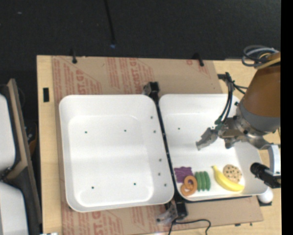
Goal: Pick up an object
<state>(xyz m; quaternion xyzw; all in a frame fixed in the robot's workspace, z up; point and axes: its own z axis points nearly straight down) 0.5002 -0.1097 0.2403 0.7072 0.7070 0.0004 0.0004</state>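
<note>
Along the front edge of the right bin (195, 112) lie a purple piece (183, 172), an orange ring (189, 185), a green ridged piece (203, 180), a yellow banana (226, 180) and a brown cookie (231, 172). My gripper (206, 139) hangs over the middle of the right bin, above and behind these toys. I see nothing in it.
The left bin (112, 151) sits beside the right one, with a black clip (151, 88) at the back of the seam between them. Brown cardboard (117, 75) lies under both bins. Cables (228, 94) run down the arm at the right.
</note>
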